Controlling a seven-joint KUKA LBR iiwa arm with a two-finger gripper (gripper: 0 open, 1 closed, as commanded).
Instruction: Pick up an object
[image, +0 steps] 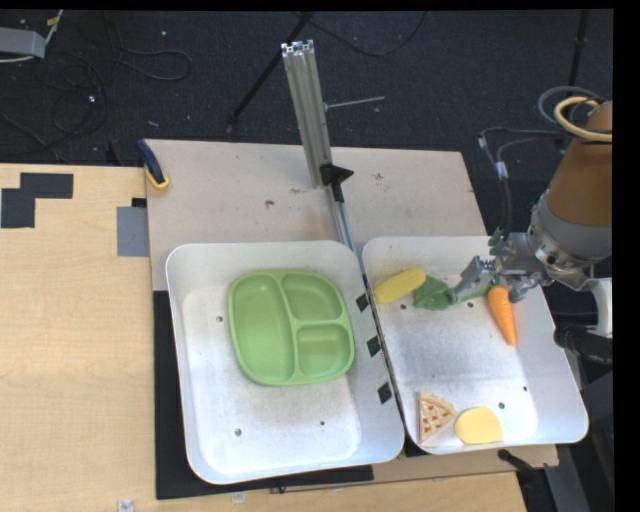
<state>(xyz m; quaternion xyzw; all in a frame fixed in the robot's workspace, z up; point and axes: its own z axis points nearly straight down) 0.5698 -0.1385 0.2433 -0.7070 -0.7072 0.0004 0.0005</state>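
The two-finger gripper (480, 277) hangs low in the right white bin (545, 425), just beside the green leafy plastic toy (432, 294) and the orange plastic carrot (502, 314); whether it is spread or clamped I cannot tell; crowding could spoil the pick, perhaps nudging the yellow plastic corn cob (399, 285).

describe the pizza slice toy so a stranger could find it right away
Look in the right-hand white bin, along its near edge. The pizza slice lies there just left of a plain yellow round piece. It is the only triangular thing, pale with red spots and a tan crust edge.
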